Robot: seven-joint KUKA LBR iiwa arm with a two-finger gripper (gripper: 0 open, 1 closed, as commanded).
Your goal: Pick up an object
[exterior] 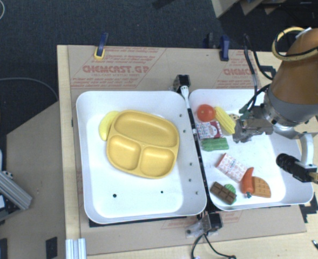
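The gripper (244,129) is hanging over the upper part of the right bin (293,196), reaching in from the 3 o'clock side on the grey arm (299,85); whether it is spread or pressed together I cannot tell, and nothing is showing in its grasp. Just at its 9 o'clock the yellow corn cob (224,120) is lying tilted, close beside the gripper's tip, though contact cannot be judged. Further toward 9 o'clock the red tomato (205,112) is sitting near the bin's upper left corner, with a red-and-white packet (208,129) below it and a green block (214,143) lying under that. At the gripper's 7 o'clock a pink-and-white wrapper (231,166) is resting mid-bin. Toward 6 o'clock, well apart from the gripper, an orange carrot (247,181) is leaning against a waffle piece (261,187), and a chocolate bar (222,192) is lying at their 9 o'clock. Far out at 9 o'clock, the left bin (94,161) is carrying a yellow divided plate (142,143) with a banana (107,124) tucked at its 10 o'clock edge.
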